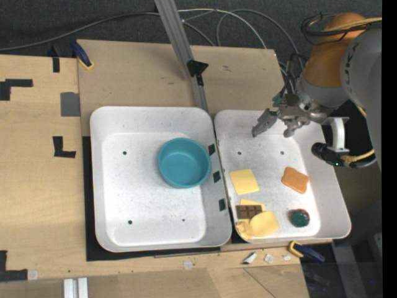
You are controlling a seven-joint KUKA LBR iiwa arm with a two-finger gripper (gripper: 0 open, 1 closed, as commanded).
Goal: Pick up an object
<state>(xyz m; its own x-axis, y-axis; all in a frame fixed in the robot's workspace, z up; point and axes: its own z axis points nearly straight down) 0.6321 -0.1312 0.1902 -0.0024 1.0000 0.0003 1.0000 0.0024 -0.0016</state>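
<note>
My gripper (273, 130) hangs over the far part of the right bin (325, 185), its two fingers spread open with nothing between them. Below it in that bin lie a yellow square block (244, 181), an orange block (295, 180), a small dark green round object (300, 217), a brown piece (248, 212) and a pale yellow lump (263, 225). A blue bowl (183, 162) sits in the left bin (118, 185). The gripper is well apart from all of them.
A grey metal pole (177, 36) slants across the bench behind the bins. Cables (236, 20) run along the back. Small clips (301, 250) lie at the bench's near edge.
</note>
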